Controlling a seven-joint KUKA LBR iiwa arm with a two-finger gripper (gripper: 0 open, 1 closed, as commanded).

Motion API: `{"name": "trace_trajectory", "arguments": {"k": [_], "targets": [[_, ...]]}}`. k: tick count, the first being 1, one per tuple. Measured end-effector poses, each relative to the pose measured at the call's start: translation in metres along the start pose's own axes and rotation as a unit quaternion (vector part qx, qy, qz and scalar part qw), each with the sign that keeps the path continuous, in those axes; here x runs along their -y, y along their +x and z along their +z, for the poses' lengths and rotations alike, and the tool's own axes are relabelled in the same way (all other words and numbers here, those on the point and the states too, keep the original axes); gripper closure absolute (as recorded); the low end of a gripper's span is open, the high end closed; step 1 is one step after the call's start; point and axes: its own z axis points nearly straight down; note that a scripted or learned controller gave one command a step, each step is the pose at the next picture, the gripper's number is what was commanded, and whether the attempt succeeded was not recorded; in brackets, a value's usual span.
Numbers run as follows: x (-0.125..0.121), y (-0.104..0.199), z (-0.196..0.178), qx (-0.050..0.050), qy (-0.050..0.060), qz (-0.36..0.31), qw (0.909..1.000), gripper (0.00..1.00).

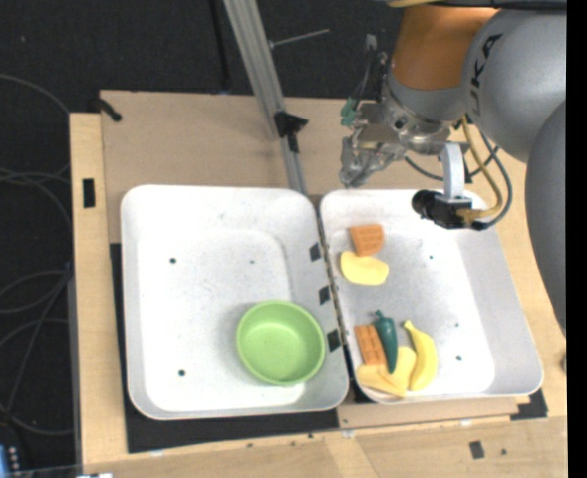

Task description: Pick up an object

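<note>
**Q:** Dark floor with loose cables surrounds a tan wooden bench (198,137). What rests on it?

**A:** Two shallow white bins stand side by side, touching along their inner edges. The left bin (193,237) has a matt, finely speckled surface with rounded corners and holds a round green bowl (281,342), smooth and upright, near its front right corner. The right bin (472,297) holds the small items. A slanted grey metal post (258,68) rises from behind the bins.

**Q:** Which items could be picked up, and how do they look?

**A:** Near the back left of the right bin lies an orange block (366,238), roughly square. Just in front of it, touching or nearly so, lies a pale yellow rounded piece (363,269). At the front left corner is a tight cluster: a ridged orange piece (370,344), a dark green pepper-shaped piece (387,335) beside it, a curved yellow banana (423,357), and a flat yellow wedge (381,380) at the front rim. All look like smooth toy food.

**Q:** Where is the pincer, and what is its state?

**A:** The pincer (358,172) hangs below the orange band of the grey arm (502,58), over the back edge where the two bins meet, well apart from the cluster and above and behind the orange block. Nothing is seen between its tips; whether they are spread or closed cannot be told from this slant.
</note>
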Motion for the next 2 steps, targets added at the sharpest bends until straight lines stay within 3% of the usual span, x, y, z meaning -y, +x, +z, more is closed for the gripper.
{"name": "trace_trajectory", "arguments": {"k": [2], "targets": [[-0.006,0.1,0.004,0.0,-0.001,-0.001,1.0,1.0]]}}
